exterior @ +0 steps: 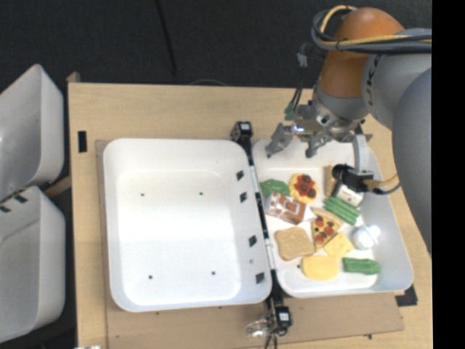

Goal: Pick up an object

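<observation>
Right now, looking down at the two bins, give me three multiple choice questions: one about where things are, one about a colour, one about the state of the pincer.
1. Where do the toy food pieces lie?
A. In the left bin
B. In the right bin
C. On the wooden bench outside the bins

2. What colour is the round flat piece next to the toast slice?
A. Yellow
B. Blue
C. Black

3. How does the pincer stand?
A. Shut on the toast slice
B. Shut on a green piece
C. Open, holding nothing, over the far end of the right bin

Answers:
1. B, since all the pieces sit clustered in the bin on the arm's side.
2. A, since the disc is plainly yellow.
3. C, since its two fingers are spread apart with nothing between them.
</observation>
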You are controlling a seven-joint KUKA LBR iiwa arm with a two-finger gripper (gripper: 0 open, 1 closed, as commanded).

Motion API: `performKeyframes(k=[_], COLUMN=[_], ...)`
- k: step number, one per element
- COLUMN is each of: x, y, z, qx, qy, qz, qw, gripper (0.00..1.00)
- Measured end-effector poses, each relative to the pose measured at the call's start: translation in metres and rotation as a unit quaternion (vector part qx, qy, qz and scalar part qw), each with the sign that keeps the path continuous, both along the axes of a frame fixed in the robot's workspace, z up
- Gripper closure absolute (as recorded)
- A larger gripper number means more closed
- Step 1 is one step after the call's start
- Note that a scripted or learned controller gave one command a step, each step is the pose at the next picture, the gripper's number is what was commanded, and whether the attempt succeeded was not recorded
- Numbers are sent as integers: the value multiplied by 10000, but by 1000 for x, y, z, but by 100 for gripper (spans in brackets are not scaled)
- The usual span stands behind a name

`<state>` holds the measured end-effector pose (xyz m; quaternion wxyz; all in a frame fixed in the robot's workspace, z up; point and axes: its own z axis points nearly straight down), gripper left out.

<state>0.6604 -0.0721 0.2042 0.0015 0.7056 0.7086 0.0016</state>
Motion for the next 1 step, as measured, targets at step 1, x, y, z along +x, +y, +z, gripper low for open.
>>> performKeyframes(k=[1], x=[15], y=[26], z=[-3], qx=[0], qy=[11], qz=[-1], qw=[10000], gripper=[0])
